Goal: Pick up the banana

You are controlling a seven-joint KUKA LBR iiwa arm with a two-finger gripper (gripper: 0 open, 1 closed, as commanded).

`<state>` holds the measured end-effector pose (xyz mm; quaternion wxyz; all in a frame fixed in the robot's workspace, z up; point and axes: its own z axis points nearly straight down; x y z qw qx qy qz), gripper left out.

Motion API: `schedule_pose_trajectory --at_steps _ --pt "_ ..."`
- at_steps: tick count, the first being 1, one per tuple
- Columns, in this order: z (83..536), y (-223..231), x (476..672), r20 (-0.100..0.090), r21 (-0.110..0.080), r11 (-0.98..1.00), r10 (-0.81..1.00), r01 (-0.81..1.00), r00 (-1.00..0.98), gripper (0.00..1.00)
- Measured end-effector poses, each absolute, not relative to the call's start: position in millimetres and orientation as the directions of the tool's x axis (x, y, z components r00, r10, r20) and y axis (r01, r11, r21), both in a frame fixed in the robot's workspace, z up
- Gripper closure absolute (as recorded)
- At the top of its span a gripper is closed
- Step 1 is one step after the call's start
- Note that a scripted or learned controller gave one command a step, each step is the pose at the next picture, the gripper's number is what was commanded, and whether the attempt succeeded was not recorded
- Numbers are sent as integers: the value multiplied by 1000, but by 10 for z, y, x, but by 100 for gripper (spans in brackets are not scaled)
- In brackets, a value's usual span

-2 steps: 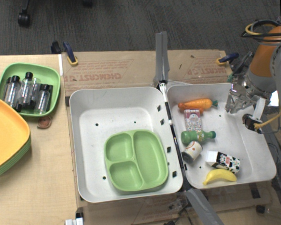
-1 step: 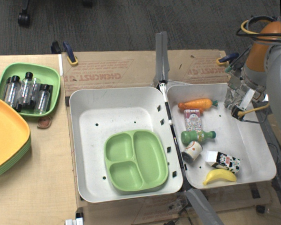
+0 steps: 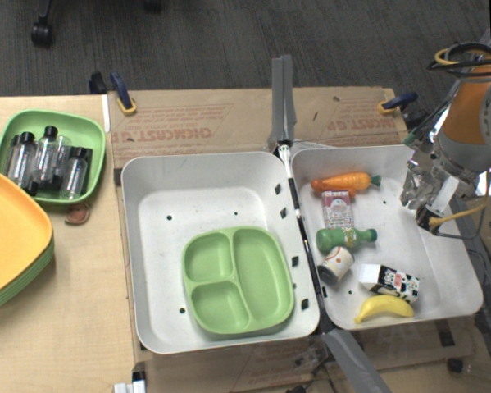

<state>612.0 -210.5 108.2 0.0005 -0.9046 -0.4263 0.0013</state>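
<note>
The yellow banana point(image 3: 384, 309) lies flat near the front edge of the right bin point(image 3: 446, 263), just below a black-and-white cow-patterned carton point(image 3: 396, 283). My gripper point(image 3: 419, 192) hangs over the bin's right side, well behind and to the right of the banana, with nothing seen between its fingers. The arm's grey body and orange band rise at the right edge.
The right bin also holds a carrot point(image 3: 342, 182), a pink carton point(image 3: 336, 209), a green bottle point(image 3: 345, 239) and a white cup point(image 3: 335, 263). A green divided tray point(image 3: 237, 280) sits in the left bin point(image 3: 149, 238). Orange plates point(image 3: 14, 236) and a green dish of bottles point(image 3: 50, 156) stand at left.
</note>
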Motion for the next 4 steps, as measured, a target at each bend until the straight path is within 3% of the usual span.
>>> schedule_pose_trajectory --at_steps 1,2,4 --pt "914 -2144 6353 -2 -1 -701 713 713 701 100" --pt "1066 -2142 6277 -2 -1 -692 722 722 692 100" --pt "981 -2123 6398 -3 -2 -674 739 739 674 100"
